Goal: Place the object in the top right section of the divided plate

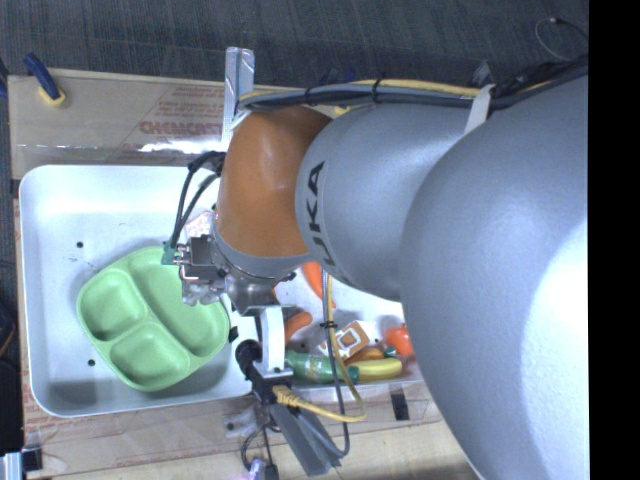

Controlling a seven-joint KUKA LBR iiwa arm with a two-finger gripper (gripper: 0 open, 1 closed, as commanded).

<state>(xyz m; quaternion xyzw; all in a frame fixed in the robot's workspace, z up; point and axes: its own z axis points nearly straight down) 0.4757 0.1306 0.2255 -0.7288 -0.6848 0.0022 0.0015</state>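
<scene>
Grey arm [470, 268], orange band, overhangs both bins. Gripper [200, 273] at green divided plate's [140, 333] right rim, left bin [50, 268]; whether it grips anything: cannot tell. Toy food [350, 353] in right bin.

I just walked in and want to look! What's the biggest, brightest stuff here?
The huge grey robot arm with its orange band covers most of the right side. Under its wrist, a bright green divided plate lies in the left white bin. Colourful toy food sits jumbled beneath the arm.
</scene>
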